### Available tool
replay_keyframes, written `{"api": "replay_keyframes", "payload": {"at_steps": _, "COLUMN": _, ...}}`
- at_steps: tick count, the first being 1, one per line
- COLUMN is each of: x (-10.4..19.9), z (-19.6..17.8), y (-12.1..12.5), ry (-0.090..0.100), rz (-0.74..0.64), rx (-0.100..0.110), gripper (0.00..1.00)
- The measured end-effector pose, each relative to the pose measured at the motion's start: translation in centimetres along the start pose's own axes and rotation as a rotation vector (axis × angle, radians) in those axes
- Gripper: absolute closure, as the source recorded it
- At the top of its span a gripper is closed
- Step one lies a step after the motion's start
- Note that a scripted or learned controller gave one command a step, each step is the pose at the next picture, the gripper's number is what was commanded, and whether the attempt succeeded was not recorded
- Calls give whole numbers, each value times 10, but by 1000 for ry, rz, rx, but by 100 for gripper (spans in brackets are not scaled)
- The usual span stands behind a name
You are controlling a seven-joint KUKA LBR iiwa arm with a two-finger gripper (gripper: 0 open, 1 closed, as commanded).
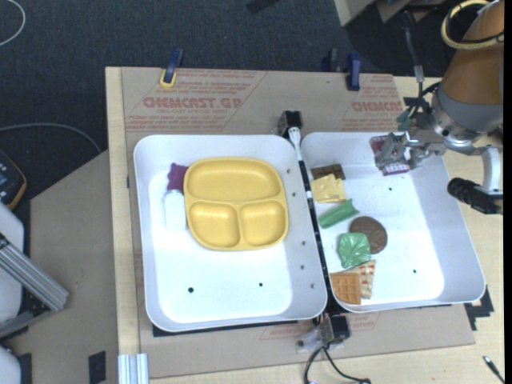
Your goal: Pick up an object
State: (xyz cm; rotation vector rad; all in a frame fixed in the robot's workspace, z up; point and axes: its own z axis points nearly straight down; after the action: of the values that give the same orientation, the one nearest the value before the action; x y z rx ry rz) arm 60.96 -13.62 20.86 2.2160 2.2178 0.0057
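Bins sat side by side on the desk [120, 214], the left bin [232, 294] and the right bin [432, 254] both white and shallow, their inner walls touching along the middle. In the left bin lay a yellow tray [236, 202] with three compartments, its near end toward the bin's centre; a white bottle [174, 210] lay just beside the tray's left edge, and a purple thing [176, 174] showed at the tray's upper left corner, partly under it. The right bin held a cluster along its left wall: a brown bar [326, 171] at the far end, a yellow wedge [329, 190] touching it, a green bean [337, 214] nearer, then a brown cookie [370, 234], a green leaf [354, 249] overlapping the cookie's left edge, and a waffle [353, 285] nearest the front rim. The arm [472, 70] reached in from the right, its gripper [394, 157] over the far part of the right bin, well apart from the cluster and to its right. Whether the fingers were spread or pressed together could not be told; something pinkish showed at the tip, too small to identify. A blue clamp [352, 70] and a yellow clamp [170, 72] sat on the desk's far edge.
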Motion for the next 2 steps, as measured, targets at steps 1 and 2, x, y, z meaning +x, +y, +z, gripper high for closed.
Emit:
{"api": "replay_keyframes", "payload": {"at_steps": 1, "x": 0, "z": -18, "y": 1, "ry": 1, "rz": 0, "rx": 2, "gripper": 100}}
{"api": "replay_keyframes", "payload": {"at_steps": 2, "x": 54, "z": -16, "y": 17, "ry": 3, "rz": -6, "rx": 3, "gripper": 100}}
